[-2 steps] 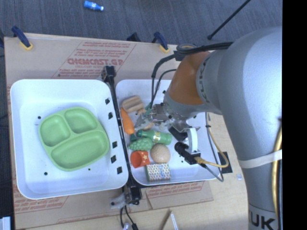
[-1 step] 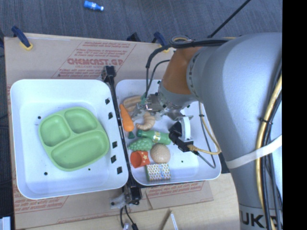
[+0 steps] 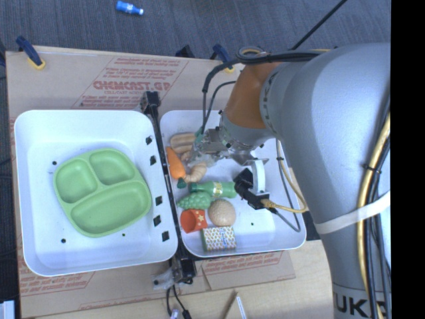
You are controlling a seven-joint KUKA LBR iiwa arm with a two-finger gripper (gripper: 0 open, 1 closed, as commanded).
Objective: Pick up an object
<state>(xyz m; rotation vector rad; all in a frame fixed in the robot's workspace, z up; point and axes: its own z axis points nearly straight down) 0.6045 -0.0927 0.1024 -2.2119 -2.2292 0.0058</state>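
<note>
I had the arm reaching in from the right and low over the right bin (image 3: 285, 234), with the gripper (image 3: 211, 145) down among the toys at the bin's upper left. Whether it was spread or closed I could not tell from this slant; the wrist and its cabling covered too much, so I would not call anything held. Right beside it lay a tan bread-like piece (image 3: 181, 140), an orange carrot (image 3: 175, 164) along the left wall, and a pale beige lump (image 3: 194, 173) just below. Further down the bin sat a green bumpy vegetable (image 3: 207, 193), a red cup (image 3: 191, 219), a tan egg-shaped ball (image 3: 222, 212) and a patterned block (image 3: 218, 238), all resting on the bin floor, none lifted. The left bin (image 3: 26, 178) carried a green divided plate (image 3: 103, 191), well apart from the action. My read: the approach was done, the grasp itself unconfirmed, and the lift was all yet to come. The likeliest target seemed the bread piece or the beige lump, being nearest.
</note>
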